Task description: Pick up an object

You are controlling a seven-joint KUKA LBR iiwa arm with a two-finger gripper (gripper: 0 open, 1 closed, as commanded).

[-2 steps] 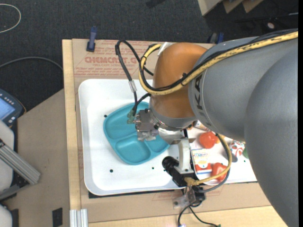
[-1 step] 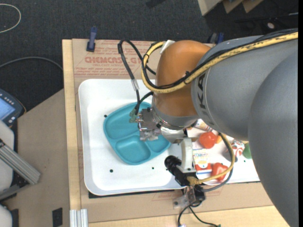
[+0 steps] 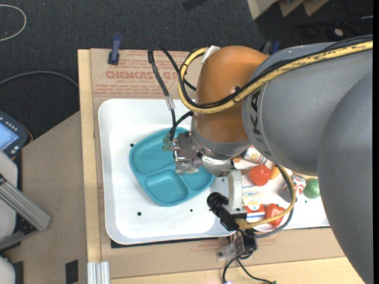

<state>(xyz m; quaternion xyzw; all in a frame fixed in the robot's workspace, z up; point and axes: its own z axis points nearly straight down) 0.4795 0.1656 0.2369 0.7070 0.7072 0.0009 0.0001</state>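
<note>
Arm point(image 3: 284, 99) fills the near view, wrist hanging low over the left bin point(image 3: 115, 158), probably set for a straight-down grab. Below it a blue divided tray point(image 3: 160, 182) lies mid-bin, likeliest target. Can't tell whether jaws are apart or together; wrist hides them.
</note>
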